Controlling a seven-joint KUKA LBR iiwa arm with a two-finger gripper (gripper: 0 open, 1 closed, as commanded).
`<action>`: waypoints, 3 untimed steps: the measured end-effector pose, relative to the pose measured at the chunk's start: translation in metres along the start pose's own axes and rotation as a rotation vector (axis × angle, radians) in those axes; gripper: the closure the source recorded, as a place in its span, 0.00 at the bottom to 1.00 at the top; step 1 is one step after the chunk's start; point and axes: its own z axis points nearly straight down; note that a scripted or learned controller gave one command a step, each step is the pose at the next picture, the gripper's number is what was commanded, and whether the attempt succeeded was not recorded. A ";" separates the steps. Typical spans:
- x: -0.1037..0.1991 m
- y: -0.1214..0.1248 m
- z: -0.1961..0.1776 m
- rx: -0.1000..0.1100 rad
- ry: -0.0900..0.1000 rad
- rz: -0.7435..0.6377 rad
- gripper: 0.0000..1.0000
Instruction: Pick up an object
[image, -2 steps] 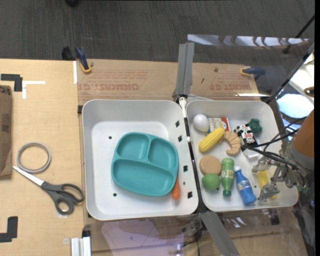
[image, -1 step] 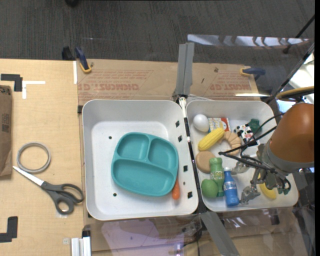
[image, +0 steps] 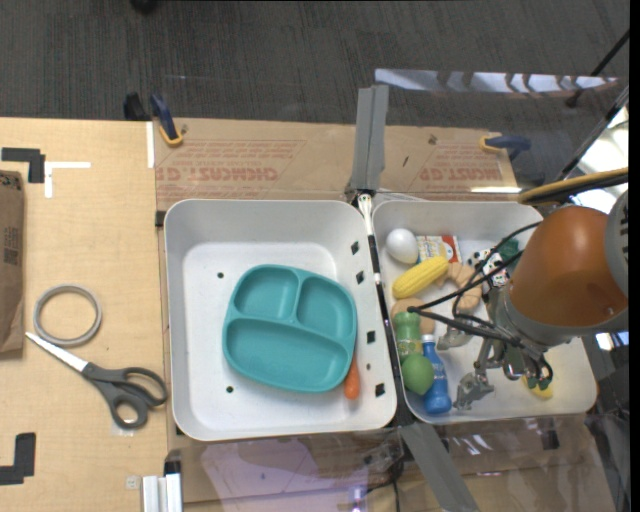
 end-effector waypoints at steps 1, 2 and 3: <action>0.001 0.012 0.000 0.004 0.000 -0.080 0.00; -0.095 -0.011 -0.001 0.002 -0.001 -0.057 0.00; -0.071 0.000 -0.001 0.002 -0.001 0.008 0.00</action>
